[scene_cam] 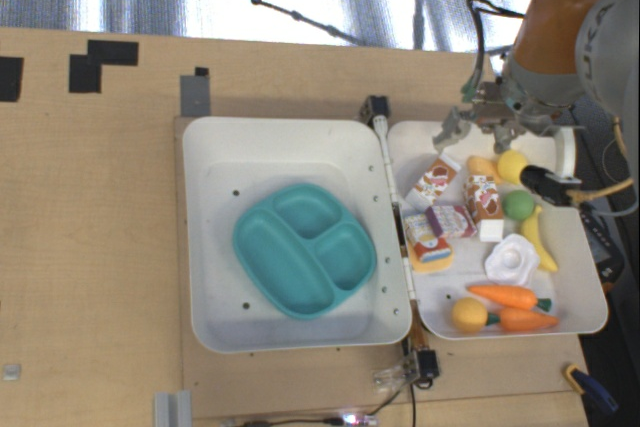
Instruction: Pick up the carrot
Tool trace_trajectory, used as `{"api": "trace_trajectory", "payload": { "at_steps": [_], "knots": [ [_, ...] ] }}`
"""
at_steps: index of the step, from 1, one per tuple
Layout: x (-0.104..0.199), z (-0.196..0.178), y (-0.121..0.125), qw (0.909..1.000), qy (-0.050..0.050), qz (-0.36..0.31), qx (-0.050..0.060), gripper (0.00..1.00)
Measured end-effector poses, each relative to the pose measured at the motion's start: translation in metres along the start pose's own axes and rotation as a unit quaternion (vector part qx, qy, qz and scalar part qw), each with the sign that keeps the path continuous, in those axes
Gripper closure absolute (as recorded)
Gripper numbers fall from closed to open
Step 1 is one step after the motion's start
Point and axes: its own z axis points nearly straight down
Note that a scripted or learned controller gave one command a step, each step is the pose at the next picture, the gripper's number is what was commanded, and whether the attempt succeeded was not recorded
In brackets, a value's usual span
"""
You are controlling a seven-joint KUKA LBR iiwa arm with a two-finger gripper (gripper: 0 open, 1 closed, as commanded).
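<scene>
Well apart — end effector [478, 127] above, carrot [505, 296] at bin's [590, 315] near edge.

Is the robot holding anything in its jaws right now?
No, nothing is held. The gripper hangs open above the far end of the right bin, and the carrot lies at the near end.

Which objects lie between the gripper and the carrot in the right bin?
In the camera view, between the gripper and the carrot lie a small carton, a white cube and a fried egg.
</scene>
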Motion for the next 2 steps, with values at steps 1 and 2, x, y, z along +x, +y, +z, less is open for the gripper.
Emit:
{"api": "trace_trajectory", "payload": {
  "at_steps": [1,2],
  "knots": [
    [-0.057,-0.03,-0.056,0.9997,-0.001,0.025,0.0,0.0],
    [-0.057,-0.07,-0.159,1.0,-0.001,-0.006,-0.001,0.0]
  ]
}}
